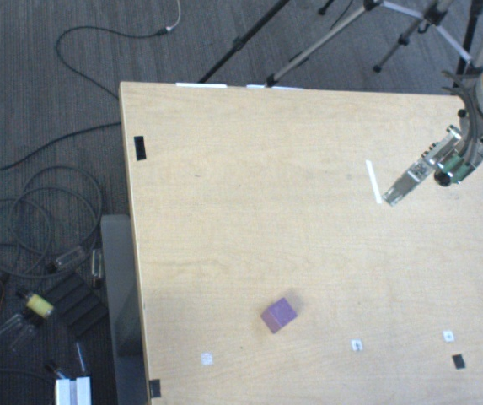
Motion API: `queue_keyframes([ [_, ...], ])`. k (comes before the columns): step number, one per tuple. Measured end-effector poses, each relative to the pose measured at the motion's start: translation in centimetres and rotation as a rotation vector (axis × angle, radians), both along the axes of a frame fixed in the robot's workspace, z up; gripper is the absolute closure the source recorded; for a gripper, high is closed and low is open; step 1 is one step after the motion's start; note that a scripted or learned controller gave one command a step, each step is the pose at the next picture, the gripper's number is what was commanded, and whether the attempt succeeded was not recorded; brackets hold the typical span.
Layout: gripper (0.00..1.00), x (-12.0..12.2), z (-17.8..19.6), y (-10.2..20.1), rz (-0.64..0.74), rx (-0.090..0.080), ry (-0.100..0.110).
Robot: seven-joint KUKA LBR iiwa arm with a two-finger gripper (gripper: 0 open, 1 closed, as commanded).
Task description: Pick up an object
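The bench [249,192] has a pale wooden top. A purple cube [279,315] lies on it near the front edge, well apart from everything else. A short white strip [373,181] lies toward the right side. Small white markers sit near the front: one [206,359] left of the cube, two [357,345] [448,337] to its right. Black tape marks sit at the left edge [139,148] and front right [458,362].

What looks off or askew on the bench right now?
Nothing is spilled or damaged. The purple block sits rotated, corners askew to the bench edges. The tool is far from it, beside a strip of white tape.
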State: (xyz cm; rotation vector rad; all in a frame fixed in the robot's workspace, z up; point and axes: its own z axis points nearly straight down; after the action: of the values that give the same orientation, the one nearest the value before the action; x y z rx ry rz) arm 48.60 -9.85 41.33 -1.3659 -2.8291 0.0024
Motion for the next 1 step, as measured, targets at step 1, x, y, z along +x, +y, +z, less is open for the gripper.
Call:
queue_keyframes([
  [1,1.00,-0.09,-12.04,-2.67,-0.234,0.001,0.003],
])
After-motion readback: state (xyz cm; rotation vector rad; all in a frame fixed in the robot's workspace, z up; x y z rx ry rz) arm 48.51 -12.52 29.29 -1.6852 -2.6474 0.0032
